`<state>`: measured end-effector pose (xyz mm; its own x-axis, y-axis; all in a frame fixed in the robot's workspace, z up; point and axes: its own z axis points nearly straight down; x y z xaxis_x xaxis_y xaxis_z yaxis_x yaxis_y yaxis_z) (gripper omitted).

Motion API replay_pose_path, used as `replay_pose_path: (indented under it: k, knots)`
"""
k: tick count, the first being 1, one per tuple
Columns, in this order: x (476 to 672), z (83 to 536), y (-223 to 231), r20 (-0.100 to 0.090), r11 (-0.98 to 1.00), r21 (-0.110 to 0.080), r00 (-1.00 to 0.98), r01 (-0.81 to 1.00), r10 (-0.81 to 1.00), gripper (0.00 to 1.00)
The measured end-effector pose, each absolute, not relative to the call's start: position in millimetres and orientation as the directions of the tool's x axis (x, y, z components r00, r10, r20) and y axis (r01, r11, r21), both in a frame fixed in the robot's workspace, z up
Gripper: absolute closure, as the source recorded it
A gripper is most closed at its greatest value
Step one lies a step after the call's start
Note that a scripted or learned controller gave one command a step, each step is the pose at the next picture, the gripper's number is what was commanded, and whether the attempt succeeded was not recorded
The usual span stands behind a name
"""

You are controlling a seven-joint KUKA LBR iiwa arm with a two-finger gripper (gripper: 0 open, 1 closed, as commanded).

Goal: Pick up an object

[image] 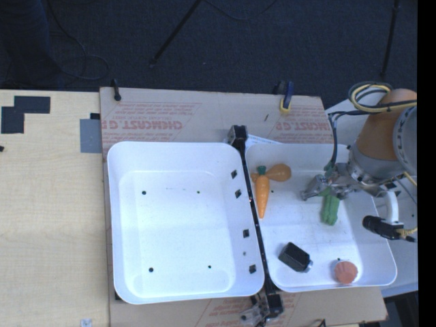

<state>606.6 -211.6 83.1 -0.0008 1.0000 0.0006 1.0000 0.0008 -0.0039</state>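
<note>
One green object [330, 208] hangs upright just beneath the fingers [332, 186], clamped between them.

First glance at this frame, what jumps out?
The arm's gripper is down in the right bin, right over the upper end of a green object there. The other items sit in that same bin: a toy carrot by the divider with an orange-brown piece beside it, a black block and a reddish round piece near the front. The left bin lies alongside.
</note>
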Motion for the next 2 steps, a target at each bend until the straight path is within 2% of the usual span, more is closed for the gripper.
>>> replay_pose_path:
  k: [1, 2]
  knots:
    - [607.8, 97.7, -212.3, 0.0, 0.003, -0.002, -0.003, 1.0, 1.0, 1.0]
    - [528.4, 167.5, -180.4, 0.002, -0.003, -0.001, 0.003, 1.0, 1.0, 1.0]
